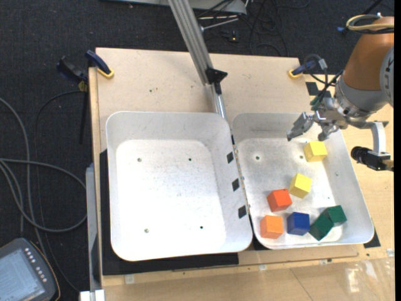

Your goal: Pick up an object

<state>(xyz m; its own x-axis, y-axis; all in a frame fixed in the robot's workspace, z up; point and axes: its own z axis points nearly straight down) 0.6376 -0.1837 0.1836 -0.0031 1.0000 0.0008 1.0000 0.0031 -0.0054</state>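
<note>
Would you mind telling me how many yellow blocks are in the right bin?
2. One yellow block lies near the bin's far right side, just below the gripper; the other yellow block sits mid-bin, beside the orange-red block. None seems hidden.

Bench with two white bins

A pale wooden bench (163, 83) fills the middle of the frame, bearing a left bin (125, 231) and a right bin (357, 221) side by side, edges touching; clamps grip its upper left corner (100, 64) and upper right corner (304, 68).
</note>
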